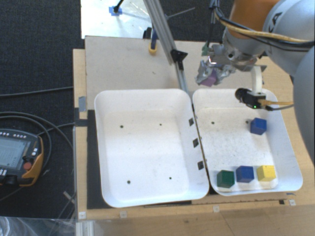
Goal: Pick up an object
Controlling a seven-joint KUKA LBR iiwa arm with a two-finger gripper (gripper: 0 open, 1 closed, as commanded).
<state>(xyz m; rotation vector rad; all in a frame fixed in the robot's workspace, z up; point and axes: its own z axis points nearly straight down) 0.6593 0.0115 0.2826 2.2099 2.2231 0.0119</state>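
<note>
Your bench [128, 63] is a pale board carrying two shallow white bins side by side: the left bin [106, 181] and the right bin [288, 146], their inner rims touching, toward the near edge

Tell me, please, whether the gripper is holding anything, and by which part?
The gripper appears to hold a small purple object by its upper part, above the far edge of the right bin.

We can read no whole text; the arm [290, 18] bears dark letters, too cropped to make out.
</note>
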